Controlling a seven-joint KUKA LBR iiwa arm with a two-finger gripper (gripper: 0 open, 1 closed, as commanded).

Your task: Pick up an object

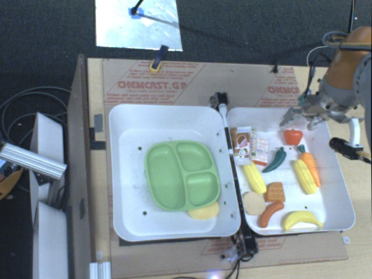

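Observation:
The right bin holds several toy foods: a red tomato, a green chili, a carrot, a corn cob, a second yellow cob, a brown cracker, a beige disc, a sausage, a banana and a printed packet. My gripper hangs over the bin's far right part, just beyond the tomato. It is open, its fingers spread with nothing between them.
The left bin carries a green divided plate, with a pale yellow piece poking out under its near edge. A black clip sits where the bins meet. Cables and a metal bar lie off the bench's left side.

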